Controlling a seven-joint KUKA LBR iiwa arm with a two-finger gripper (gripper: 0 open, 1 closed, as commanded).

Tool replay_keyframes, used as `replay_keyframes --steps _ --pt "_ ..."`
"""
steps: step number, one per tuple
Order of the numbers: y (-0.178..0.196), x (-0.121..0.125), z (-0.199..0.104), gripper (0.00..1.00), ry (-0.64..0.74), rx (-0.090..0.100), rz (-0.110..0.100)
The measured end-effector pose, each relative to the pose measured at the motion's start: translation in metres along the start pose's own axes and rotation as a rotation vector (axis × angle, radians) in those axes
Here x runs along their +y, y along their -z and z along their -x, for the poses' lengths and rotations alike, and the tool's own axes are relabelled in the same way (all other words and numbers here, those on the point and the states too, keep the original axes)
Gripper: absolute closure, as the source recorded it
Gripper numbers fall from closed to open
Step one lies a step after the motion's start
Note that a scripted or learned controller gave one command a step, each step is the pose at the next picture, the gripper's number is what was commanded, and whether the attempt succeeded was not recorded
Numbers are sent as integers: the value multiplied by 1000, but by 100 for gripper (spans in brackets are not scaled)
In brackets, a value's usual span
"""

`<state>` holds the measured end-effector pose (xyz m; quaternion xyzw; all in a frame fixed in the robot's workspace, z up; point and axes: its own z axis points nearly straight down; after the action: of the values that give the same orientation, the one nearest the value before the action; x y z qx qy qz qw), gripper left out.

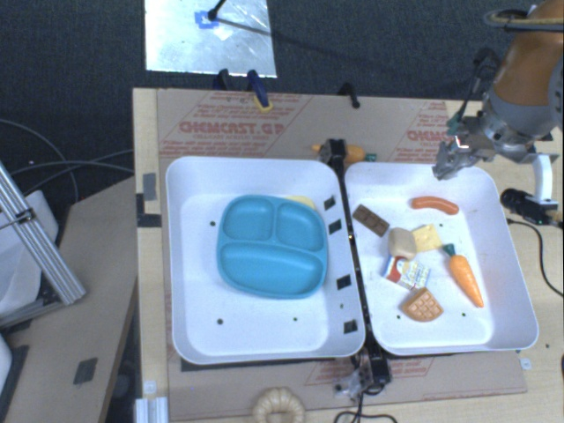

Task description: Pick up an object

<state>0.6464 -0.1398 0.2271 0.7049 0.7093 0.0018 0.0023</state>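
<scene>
The right bin [507,320] holds several toy foods: a red-orange sausage [434,204], a brown chocolate bar [370,220], a beige lump [402,242] beside a yellow cheese piece [428,237], a carrot [464,277], a small printed box [405,274] and a waffle [423,306]. My gripper [448,164] hangs over the bin's far edge, above and slightly right of the sausage. Nothing shows between its fingers.
The left bin [198,324] holds a blue divided plate [272,244] with a pale yellow item [302,202] peeking out behind it. A black clamp strip [345,245] runs between the bins. A foil sheet [210,23] lies beyond the bench.
</scene>
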Motion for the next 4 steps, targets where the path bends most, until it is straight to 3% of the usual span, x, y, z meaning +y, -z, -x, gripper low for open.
replay_keyframes --steps 1,3,4 --pt "9 -32 -39 100 3 2 -4" --pt "-13 -112 -102 100 2 3 -9" --pt "7 -146 -130 100 3 3 -6"
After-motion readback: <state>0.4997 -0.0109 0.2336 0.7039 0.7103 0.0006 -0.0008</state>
